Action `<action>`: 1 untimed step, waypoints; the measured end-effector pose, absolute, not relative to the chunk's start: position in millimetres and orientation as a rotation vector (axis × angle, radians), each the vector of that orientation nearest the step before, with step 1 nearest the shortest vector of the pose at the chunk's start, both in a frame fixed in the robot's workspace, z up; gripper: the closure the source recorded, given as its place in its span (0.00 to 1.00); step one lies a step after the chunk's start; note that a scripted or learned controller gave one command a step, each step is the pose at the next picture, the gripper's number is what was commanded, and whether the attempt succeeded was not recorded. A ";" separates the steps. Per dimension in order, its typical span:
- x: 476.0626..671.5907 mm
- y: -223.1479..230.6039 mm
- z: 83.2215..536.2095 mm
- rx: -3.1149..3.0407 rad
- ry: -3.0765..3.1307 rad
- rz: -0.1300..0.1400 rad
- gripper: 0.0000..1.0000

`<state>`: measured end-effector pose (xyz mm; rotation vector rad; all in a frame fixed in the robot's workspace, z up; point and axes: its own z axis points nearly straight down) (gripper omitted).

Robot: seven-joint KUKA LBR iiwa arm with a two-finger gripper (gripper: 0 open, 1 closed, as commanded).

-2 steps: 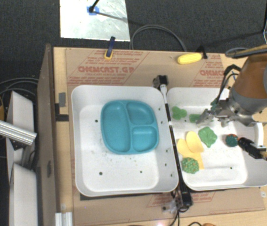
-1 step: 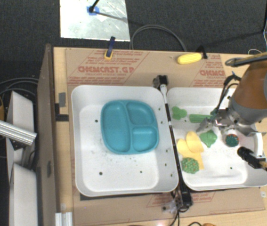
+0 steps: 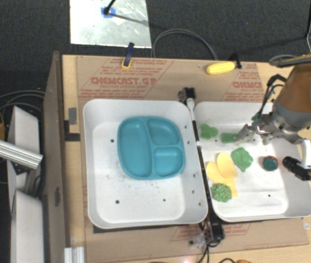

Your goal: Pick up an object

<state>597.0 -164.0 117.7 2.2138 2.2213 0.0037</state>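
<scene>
The grey arm's pincer (image 3: 249,130) hangs low over the right shallow white plastic bin (image 3: 295,201); whether it is clenched I cannot tell. A small green block (image 3: 228,137) lies just left of it, the leafy green toy (image 3: 242,159) just below, and the dark round toy (image 3: 269,163) below-right. The teal divided plate (image 3: 150,147) sits far left.

A single fixed camera looks down on the bench (image 3: 160,75) from above, at a slant rather than straight overhead, so the far edge sits toward the top of the frame and the near edge toward the bottom. It stands far enough back to take in both white bins whole: the left bin (image 3: 97,163) and the right bin (image 3: 287,201) lie side by side across the middle. Dark floor (image 3: 23,32) shows beyond the bench at top and left. The arm (image 3: 303,95) enters from the right edge.
</scene>
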 end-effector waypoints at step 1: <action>554.1 -138.4 122.7 2.222 2.223 -0.001 0.00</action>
